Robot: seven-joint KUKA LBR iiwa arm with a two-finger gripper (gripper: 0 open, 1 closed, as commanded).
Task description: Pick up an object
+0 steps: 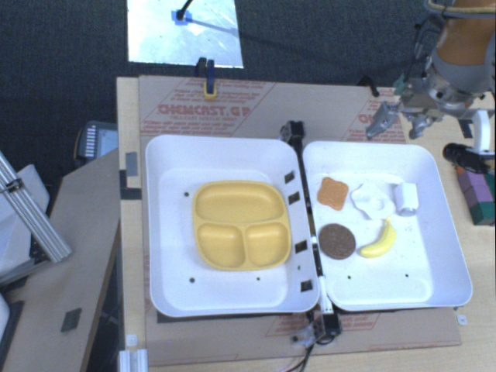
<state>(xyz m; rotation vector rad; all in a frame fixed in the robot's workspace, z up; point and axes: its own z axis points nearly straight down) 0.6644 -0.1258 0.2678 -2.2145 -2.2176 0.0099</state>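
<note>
Yellow and curved, the banana lies in the right bin, its long axis running on a slant from lower left to upper right, with the upper tip pointing toward the white cylinder. Just left of it sits a round brown disc; above that lies an orange toast-like square, and between the toast and the cylinder a flat white shape is hard to tell from the bin floor. The left bin holds a yellow divided tray with three compartments. Red print on the cardboard sheet under the bins reads roughly "CHEMCAST", the rest too blurred to make out. The gripper hangs above the worktop beyond the right bin's far edge, its fingers spread apart with nothing between them; the arm above it is cut off by the frame's edge.
</note>
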